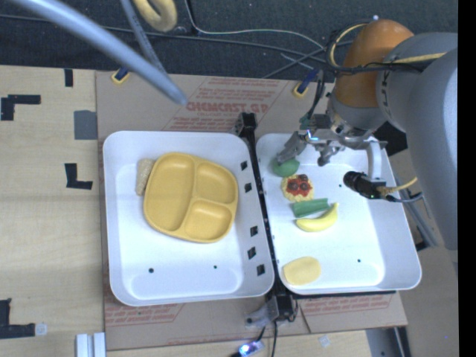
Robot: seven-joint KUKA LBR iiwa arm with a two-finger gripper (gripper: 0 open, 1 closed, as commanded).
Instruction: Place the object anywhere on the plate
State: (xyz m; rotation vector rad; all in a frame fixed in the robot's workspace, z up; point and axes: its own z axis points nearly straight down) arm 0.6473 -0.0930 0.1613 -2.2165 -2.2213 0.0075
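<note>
1. The yellow plate (190, 197) lies in the left bin (126, 266), partly covering a tan piece (143, 175).
2. The end effector (312, 147) hangs over the green object (283, 166) in the right bin (387, 266); its opening cannot be told.
3. Risk: the strawberry tart (297, 187), green strip (310, 206) and banana (317, 220) crowd close and may be knocked.
4. The desk (44, 222) is wood, cardboard-lined.

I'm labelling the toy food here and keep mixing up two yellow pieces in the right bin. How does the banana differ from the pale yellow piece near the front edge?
The banana is long, curved and bright yellow; the pale yellow piece is rounded, flat-looking and lighter. The banana lies against a green piece mid-bin; the pale piece lies alone near the front wall. Both lie loose in the right bin, apart from the gripper.
</note>
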